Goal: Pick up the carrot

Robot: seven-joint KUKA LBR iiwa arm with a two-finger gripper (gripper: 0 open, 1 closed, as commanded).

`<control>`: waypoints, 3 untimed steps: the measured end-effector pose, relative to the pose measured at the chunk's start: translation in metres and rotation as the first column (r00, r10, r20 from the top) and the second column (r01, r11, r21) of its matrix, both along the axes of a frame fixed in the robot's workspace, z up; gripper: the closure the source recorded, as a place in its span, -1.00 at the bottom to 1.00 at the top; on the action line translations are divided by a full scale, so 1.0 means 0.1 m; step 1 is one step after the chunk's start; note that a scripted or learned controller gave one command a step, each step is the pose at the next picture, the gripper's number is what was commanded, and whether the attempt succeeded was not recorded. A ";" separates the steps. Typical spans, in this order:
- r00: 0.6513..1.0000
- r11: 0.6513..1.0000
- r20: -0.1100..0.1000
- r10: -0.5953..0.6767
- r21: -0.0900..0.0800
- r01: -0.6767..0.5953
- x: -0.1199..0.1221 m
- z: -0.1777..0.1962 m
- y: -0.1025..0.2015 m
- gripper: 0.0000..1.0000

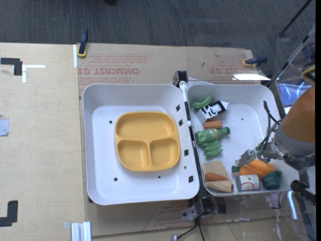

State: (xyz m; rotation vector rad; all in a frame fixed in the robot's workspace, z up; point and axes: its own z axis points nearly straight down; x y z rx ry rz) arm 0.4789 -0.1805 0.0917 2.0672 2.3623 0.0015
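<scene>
Desk [40, 159]: pale wood-grain top, brown cardboard sheet [130, 67] with mirrored red lettering, not legible. Dark grey carpet [175, 14] beyond. Left white bin [95, 149]: yellow three-compartment plastic tray [147, 140]. Right white bin [241, 104]: orange toy carrot [262, 166] near the front right corner. My claw [247, 158] just beside it; finger state cannot be told.

Light wood bench [35, 149], seen from above at slant. Brown cardboard sheet [150, 64] (printed lettering upside down) lies flat on it. Two shallow white bins side by side on cardboard: left bin [95, 149], right bin [241, 97], inner edges touching. Blue clamps [83, 39] at cardboard's far edge.
</scene>
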 end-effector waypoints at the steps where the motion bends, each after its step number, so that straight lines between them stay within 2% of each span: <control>1: 1.000 1.000 0.005 -0.003 -0.002 0.003 0.02 0.09 -0.01 1.00; 2: 0.983 0.983 -0.003 -0.182 0.001 0.182 0.03 0.20 0.83 1.00; 3: 0.983 0.983 -0.003 -0.183 0.001 0.183 0.03 0.20 0.82 -1.00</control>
